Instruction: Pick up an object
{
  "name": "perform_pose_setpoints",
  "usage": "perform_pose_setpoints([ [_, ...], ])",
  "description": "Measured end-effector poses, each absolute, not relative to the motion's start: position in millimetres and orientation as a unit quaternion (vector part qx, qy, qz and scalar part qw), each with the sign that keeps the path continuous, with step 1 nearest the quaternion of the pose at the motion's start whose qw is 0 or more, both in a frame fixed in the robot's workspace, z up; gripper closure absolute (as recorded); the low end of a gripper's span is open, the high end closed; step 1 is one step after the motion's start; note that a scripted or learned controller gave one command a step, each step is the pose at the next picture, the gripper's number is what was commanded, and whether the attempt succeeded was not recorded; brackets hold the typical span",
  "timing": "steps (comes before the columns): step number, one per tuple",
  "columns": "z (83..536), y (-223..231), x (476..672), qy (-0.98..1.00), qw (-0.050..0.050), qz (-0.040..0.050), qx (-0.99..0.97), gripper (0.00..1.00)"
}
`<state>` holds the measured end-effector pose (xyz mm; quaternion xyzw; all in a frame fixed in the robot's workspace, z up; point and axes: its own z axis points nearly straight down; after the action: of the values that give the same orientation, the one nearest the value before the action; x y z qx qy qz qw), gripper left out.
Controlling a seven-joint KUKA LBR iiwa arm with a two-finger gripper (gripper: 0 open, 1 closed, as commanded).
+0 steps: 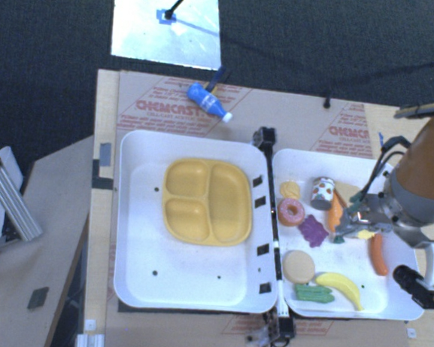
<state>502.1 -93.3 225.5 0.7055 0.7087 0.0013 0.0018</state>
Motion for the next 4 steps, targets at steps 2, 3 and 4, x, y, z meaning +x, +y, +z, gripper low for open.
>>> perform_pose_setpoints([
  [2,235,-11,568.4,0.710,0.001,0.0019,0.704,1.00],
  [3,220,9,593.0,0.709,0.001,0.0010,0.705,1.00],
  [4,231,7,591.4,0.709,0.001,0.0012,0.705,1.00],
])
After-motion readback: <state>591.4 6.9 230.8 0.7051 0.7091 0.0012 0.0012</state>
